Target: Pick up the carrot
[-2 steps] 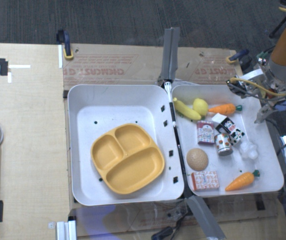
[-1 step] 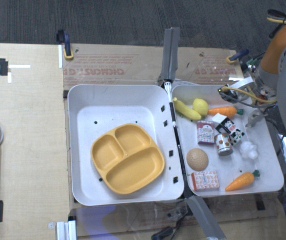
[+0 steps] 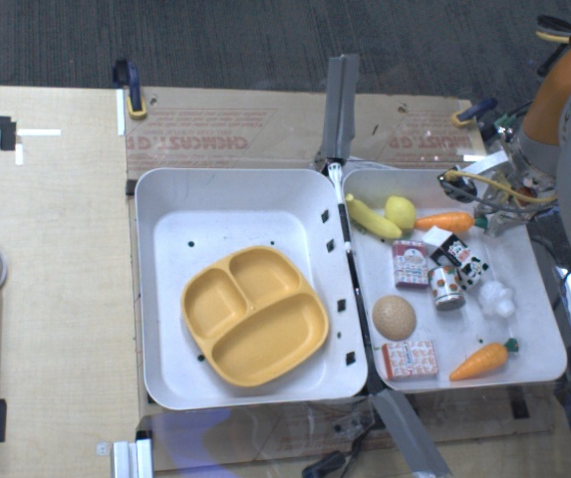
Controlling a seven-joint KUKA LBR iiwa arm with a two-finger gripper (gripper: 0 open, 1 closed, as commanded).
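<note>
The orange carrot with a green top [image 3: 481,358] is seen lying near the front right corner of the right white bin [image 3: 549,371], just beside a small pink-and-white box [image 3: 410,359]. The grey arm with the orange band [image 3: 554,108] is seen at the far right edge, well apart from this carrot; its gripper's state cannot be told. A second orange carrot [image 3: 444,222] lies nearer the arm, beside a yellow lemon [image 3: 400,210].

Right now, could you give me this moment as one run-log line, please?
arm: right edge, above right bin | carrots: two, unheld | plate: left bin
</note>
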